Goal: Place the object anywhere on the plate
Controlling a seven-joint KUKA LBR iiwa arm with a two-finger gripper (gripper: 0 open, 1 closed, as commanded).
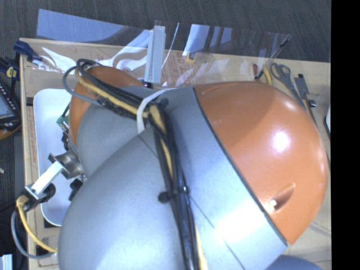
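- Object placement is hard to judge. The only hint of the task's thing is a small green patch (62, 119) at the arm's edge, over the left bin (45, 111). I cannot tell whether it is the object, the plate or something else.
- The left bin shows as a white strip with a rounded rim along the left of the bench (225, 66). The rest of it lies under the arm (140, 207).
- The arm is close under the camera. Its grey shell and orange band (264, 139) cover most of both bins, and a black cable bundle (169, 167) runs along it.
- A metal fitting (68, 163) with a white piece sticks out at the arm's left edge, above the bin's lower end. A yellow cable (28, 229) loops just beside it.
- Risk, as I judge it: with the arm this low and far across, a move made blind could miss the plate or knock the object aside. The cause would be a release over the bin floor, or a grasp that never took.
- Another risk is the loose yellow cable catching on the bin rim as the arm swings.
- Jaws: I cannot tell whether they are open or closed, or whether they hold anything.
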